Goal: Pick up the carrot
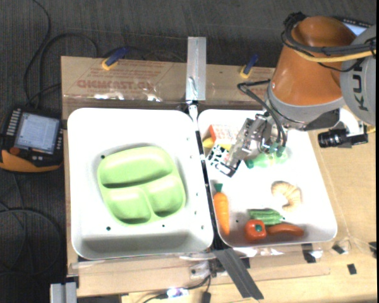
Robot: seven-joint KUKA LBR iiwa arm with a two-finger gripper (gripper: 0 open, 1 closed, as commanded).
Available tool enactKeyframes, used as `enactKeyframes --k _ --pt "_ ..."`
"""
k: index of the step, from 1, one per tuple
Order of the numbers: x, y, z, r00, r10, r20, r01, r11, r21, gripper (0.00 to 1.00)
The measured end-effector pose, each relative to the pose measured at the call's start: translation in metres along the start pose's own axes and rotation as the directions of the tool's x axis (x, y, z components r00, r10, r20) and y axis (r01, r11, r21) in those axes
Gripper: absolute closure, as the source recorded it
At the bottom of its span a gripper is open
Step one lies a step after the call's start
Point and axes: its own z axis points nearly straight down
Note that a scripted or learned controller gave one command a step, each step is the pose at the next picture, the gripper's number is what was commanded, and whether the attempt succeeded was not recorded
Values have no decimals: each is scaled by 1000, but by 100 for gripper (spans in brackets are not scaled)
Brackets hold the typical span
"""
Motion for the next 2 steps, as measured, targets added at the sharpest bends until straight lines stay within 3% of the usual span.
enactKeyframes --k 1,2 --pt "-16 -22 37 993 -116 -1 116 993 2 100" --pt "-25 -83 -176 927 -375 -1 375 927 1 100"
